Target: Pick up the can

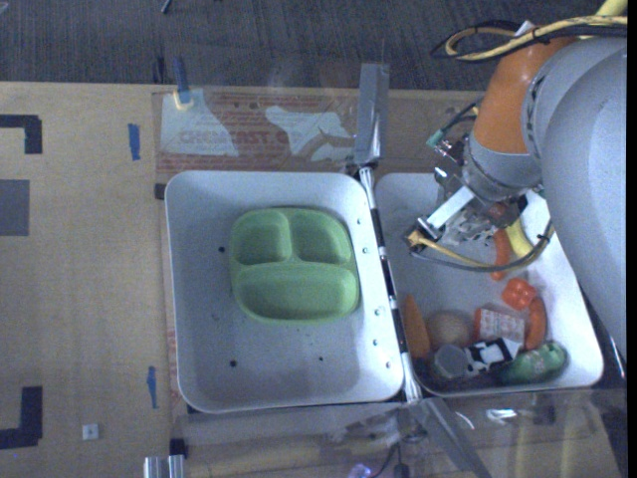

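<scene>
The can [450, 361] shows its dull grey round top in the right bin [393, 207], close to that bin's front wall. My gripper [460, 229] hangs over the back half of the same bin, well behind the can and apart from it. Yellow cables loop around the wrist, below the orange band. I see nothing held at the gripper.
Around the can lie an orange carrot [415, 329], a tan round item [449, 327], a red and white packet [497, 323], a black and white object [489, 354] and a green item [534, 362]. A banana [519, 239] lies beside the gripper. The left bin [189, 267] holds a green divided plate [294, 264].
</scene>
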